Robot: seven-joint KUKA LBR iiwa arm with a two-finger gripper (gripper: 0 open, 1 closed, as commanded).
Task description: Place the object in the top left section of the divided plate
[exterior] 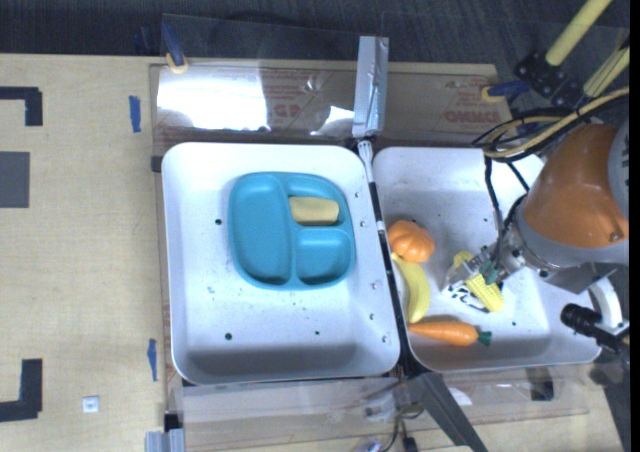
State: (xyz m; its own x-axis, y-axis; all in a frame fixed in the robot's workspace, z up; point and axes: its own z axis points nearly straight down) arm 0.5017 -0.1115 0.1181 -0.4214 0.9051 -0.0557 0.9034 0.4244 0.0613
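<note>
Two bins side by side on bench (pixel 70 270), divided plate (pixel 292 228) in left bin (pixel 270 340), bread-like piece (pixel 314 210) in plate's upper right section, pumpkin (pixel 410 240), banana (pixel 415 288), carrot (pixel 445 333), corn (pixel 483 290) in right bin (pixel 440 175).

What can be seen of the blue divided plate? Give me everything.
The divided plate is light blue, smooth and plastic-looking, with rounded corners and raised ridges splitting it into three sections: one large section on the view's left and two smaller ones on the right. It lies flat near the middle of the left white bin, resting on the bin floor and apart from its walls. A yellowish tan food item sits in the upper right section. The other two sections hold nothing visible.
</note>
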